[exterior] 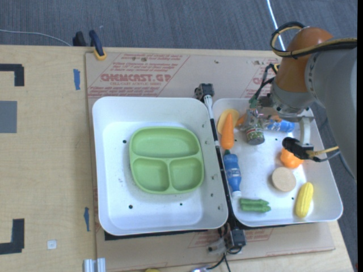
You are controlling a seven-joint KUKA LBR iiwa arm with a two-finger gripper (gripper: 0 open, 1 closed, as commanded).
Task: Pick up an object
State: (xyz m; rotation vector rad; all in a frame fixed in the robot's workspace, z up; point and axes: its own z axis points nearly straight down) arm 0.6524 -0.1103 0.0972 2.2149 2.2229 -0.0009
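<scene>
My gripper hangs low over the back of the right bin, the arm coming in from the right. Directly under its tip is a small grey-green can-like object; I cannot see whether it is gripped. Just left lie an orange carrot and a yellow banana-like piece against the bin's left wall. A blue item shows right of the gripper.
The right bin also holds a blue bottle, a green pea pod, a tan disc, an orange piece and a yellow corn cob. In the left bin sits a green divided plate.
</scene>
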